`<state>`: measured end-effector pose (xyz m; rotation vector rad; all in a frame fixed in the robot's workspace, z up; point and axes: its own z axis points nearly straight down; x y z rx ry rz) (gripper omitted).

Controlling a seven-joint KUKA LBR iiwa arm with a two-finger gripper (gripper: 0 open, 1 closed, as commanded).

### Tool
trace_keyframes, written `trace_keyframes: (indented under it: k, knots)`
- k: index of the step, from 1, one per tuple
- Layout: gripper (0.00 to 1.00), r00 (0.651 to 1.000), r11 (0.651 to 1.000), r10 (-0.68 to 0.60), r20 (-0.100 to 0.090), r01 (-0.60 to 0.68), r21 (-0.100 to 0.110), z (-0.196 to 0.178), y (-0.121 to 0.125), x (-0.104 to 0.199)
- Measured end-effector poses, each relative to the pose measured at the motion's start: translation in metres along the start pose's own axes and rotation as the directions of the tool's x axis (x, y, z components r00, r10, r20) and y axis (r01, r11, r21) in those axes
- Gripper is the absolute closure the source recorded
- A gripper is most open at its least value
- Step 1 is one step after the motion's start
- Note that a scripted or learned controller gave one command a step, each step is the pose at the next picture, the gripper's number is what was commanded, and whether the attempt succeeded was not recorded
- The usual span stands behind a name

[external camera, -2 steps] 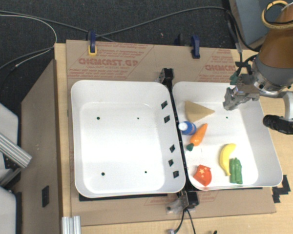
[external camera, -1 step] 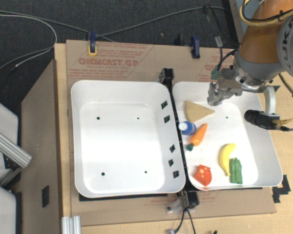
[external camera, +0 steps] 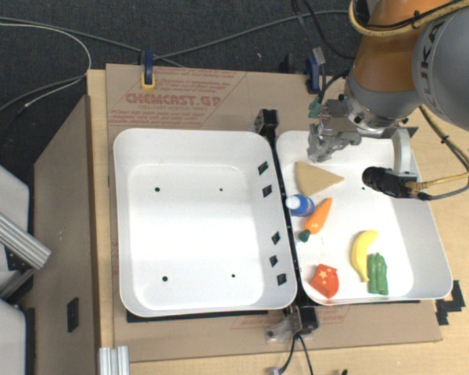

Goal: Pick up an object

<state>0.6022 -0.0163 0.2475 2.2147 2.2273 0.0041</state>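
From the overhead camera, the gripper [external camera: 326, 148] hangs over the far end of the right bin [external camera: 422, 233], just above the tan wedge [external camera: 318, 179] — nothing is lifted, so the pick looks not yet made. Carrot [external camera: 318, 216], banana [external camera: 362, 251] and strawberry [external camera: 324, 280] lie nearer. How the gripper is set, I cannot tell — the wrist hides it.
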Motion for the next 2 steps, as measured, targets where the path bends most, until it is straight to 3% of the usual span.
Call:
trace_keyframes:
  k: [1, 2]
  knots:
    - [1.00, 1.000, 1.000, -0.001, 0.000, 0.001, 0.001, 0.002, 0.006, 0.052]
    - [1.00, 1.000, 1.000, 0.000, 0.000, 0.000, 0.001, 0.020, 0.028, 0.102]
